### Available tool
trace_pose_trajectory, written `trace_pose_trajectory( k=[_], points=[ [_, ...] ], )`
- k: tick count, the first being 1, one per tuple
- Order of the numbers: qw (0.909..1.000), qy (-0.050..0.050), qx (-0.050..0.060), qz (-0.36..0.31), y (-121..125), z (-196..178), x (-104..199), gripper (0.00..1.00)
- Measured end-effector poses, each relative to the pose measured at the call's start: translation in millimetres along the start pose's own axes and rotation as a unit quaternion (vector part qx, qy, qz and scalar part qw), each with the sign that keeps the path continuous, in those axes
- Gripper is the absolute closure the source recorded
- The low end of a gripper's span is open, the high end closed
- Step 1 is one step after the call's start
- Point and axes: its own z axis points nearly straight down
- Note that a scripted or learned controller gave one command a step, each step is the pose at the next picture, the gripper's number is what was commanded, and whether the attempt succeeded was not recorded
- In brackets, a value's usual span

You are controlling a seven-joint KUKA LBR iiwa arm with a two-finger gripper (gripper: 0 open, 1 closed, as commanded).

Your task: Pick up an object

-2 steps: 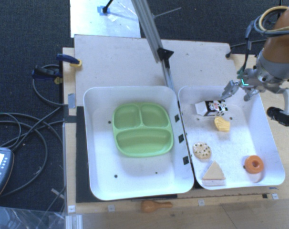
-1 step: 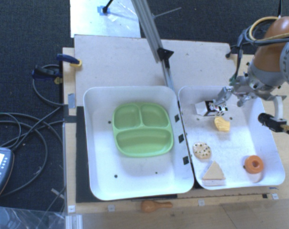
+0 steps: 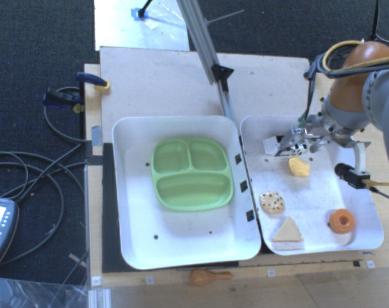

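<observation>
Closest to the lens, a tan pear-shaped toy [image 3: 210, 276] lies on the front strip of the desk [image 3: 156, 82], outside both bins and so hardly a candidate for a pick. Behind it, the left bin [image 3: 127, 191] carries a green divided plate [image 3: 192, 183], flat and broad, an awkward shape for a two-finger grab. The right bin [image 3: 374, 236] has the small things, spread well apart, which suits a pick from above. A triangular sandwich wedge [image 3: 288, 231] sits near the front wall, with a speckled cookie [image 3: 271, 202] just behind it. An orange ring [image 3: 341, 221] lies toward the front right corner and a yellow lump [image 3: 299, 167] farther back.

The arm [image 3: 368, 88] reaches in from the right and bends down so that the tool [image 3: 289, 145] hangs low over the back of the right bin, just behind the yellow lump and apart from it. That lump is nearest to it and, I judge, the likely target. Whether the tool is open or closed I cannot tell; from this slant its tip is a small jumble of pale and dark parts, and nothing can be made out held in it. By my reading the pick is not yet made, since every item rests on a bin floor. The next move would call for a short shift forward, then a descent centred on the lump, which looks rounded and might slip aside.
</observation>
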Motion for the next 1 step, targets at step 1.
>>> trace_pose_trajectory(
  k=[1],
  points=[
    [1.0,-0.004,-0.006,-0.001,4.2,-2.8,-2.0,0.0]
  ],
)
